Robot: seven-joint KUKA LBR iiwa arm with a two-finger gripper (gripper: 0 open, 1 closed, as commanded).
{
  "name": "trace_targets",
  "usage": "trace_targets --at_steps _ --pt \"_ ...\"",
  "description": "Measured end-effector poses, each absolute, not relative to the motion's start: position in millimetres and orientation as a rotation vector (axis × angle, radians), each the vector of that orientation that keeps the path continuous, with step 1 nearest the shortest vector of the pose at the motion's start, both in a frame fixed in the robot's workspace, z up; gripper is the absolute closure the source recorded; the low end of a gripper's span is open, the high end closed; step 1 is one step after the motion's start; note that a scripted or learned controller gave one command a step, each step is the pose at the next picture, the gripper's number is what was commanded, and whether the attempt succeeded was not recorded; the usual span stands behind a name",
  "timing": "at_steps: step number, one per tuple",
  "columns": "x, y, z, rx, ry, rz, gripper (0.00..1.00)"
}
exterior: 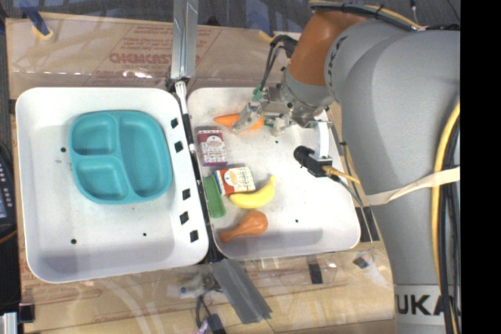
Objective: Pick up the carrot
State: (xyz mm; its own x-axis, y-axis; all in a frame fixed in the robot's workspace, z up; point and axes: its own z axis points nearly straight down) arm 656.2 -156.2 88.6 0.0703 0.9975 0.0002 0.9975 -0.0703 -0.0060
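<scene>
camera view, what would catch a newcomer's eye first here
The big grey arm with its orange band fills the right side, its gripper down at the carrot in the right bin. Next comes the teal tray in the left bin.

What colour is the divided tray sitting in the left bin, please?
The divided tray is teal, a blue-green; the camera view shows it best.

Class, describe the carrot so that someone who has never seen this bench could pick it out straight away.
Find the right-hand white bin, the one the grey arm reaches into. At its far end, by the gripper, lies the carrot: small, orange and tapered. The other orange item, pear-shaped, lies at the near edge beside the banana.
</scene>
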Motion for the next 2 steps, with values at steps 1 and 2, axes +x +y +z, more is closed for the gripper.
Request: trace_targets --at_steps 1,2 --pt "653.3 -142.9 87.3 -2.539 -1.835 0.022 0.0" --pt "656.3 -173.8 118.7 -2.428 -1.985 0.008 0.0"
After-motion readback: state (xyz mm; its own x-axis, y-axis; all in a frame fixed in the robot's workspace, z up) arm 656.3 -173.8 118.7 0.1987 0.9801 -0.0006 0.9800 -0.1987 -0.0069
